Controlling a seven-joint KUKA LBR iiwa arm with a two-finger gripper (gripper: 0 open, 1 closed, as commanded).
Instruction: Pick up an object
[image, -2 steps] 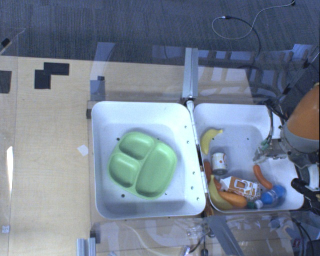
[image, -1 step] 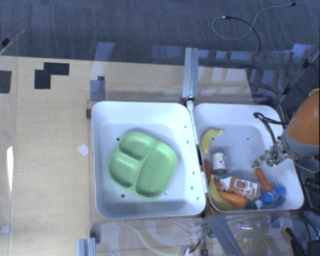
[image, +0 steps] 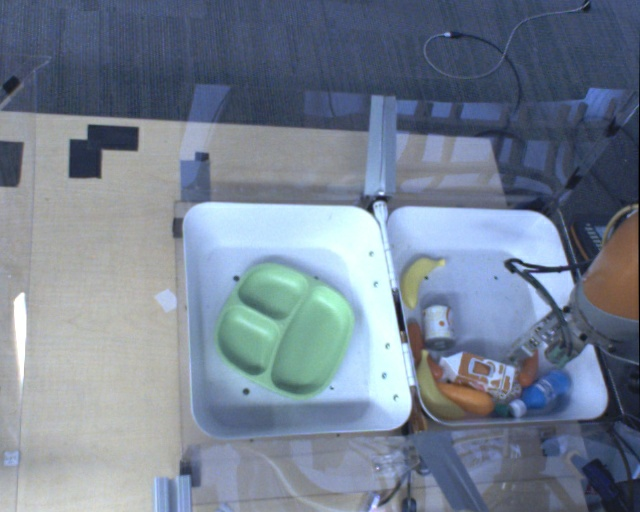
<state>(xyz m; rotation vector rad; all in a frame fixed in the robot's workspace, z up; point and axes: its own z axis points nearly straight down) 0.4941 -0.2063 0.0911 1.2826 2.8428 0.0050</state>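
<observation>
The right bin holds a yellow banana near its left wall and a small white can just below it. Along the front wall lie a white and orange carton, an orange carrot-like piece, a second yellow piece and a blue bottle. My gripper hangs low in the bin's right front part, just above and right of the carton and above the bottle. Nothing is visibly between its tips.
The left bin carries a green divided plate in its middle. A metal divider post stands behind the seam of the two bins. A black cable loops off the wrist over the right bin. Wooden benchtop lies to the left.
</observation>
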